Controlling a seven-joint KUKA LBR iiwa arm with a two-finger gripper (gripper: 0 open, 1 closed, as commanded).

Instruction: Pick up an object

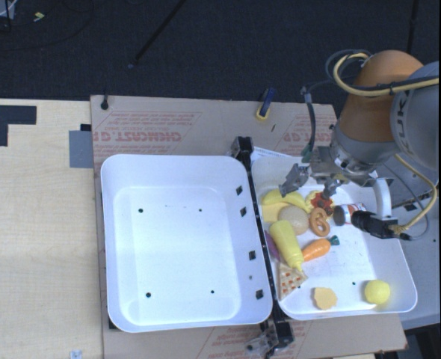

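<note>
A grey KUKA arm reaches in over the right bin [400, 275], its gripper [315, 179] hovering above a heap of toy food at the bin's far left corner. The fingers stand apart, with nothing visibly between them. Beneath and just beside them lie a yellow banana [279, 199], a pretzel [318, 221], a carrot [316, 249] and what may be a corn cob [287, 244]. A yellow lemon [377, 292] sits well apart near the front edge.

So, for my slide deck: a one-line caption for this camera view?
KUKA arm's claw poised above toy food, including a carrot and lemon, in the right bin.
</note>
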